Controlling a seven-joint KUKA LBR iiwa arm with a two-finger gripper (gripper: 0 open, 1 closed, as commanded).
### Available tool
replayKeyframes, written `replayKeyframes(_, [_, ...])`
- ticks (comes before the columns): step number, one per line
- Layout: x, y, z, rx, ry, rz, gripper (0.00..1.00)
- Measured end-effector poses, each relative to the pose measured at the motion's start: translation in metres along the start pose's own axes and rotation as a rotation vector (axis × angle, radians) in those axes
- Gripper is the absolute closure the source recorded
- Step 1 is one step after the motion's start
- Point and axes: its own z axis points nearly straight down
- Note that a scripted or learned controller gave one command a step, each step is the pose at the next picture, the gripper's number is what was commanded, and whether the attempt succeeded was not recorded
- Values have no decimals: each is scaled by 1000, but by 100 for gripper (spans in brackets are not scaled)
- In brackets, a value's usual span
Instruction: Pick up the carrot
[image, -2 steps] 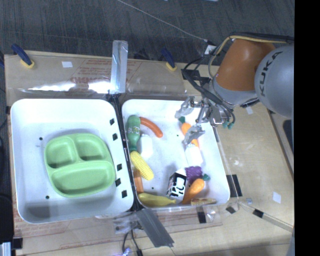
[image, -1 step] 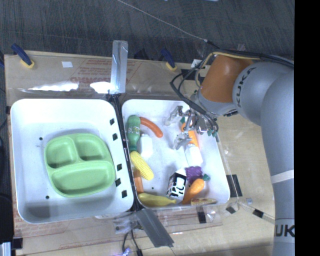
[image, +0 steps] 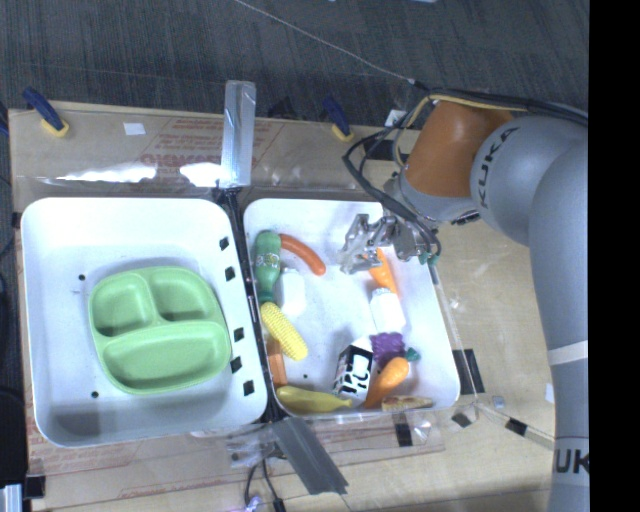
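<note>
right now the gripper (image: 364, 246) sits low in the right bin (image: 432, 300), at its upper right part, fingers spread, pinching nothing. the carrot (image: 383, 274) lies just beside and below them, tip toward the white bottle (image: 387, 310). corn (image: 283, 331), hot dog (image: 303, 254), banana (image: 312, 401) lie nearby. green divided plate (image: 158, 328) in left bin (image: 40, 300).

Two bins sit side by side on the table (image: 120, 160). The left bin (image: 40, 300) holds a divided plate (image: 158, 328). In the right bin (image: 330, 215), a cucumber (image: 267, 262) and corn cob (image: 283, 330) lie along the left wall, a sausage (image: 303, 254) just right of the cucumber. The gripper (image: 372, 243) hangs over the far right part, a carrot (image: 384, 274) just beneath it, perhaps touching. A banana (image: 310, 400) lies along the near wall.
</note>
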Motion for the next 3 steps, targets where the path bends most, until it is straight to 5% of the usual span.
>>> replayKeyframes(1, [0,0,0,0,0,0,0])
replayKeyframes(2, [19,-1,13,-2,6,84,0])
replayKeyframes(3, [17,1,1,-1,3,77,100])
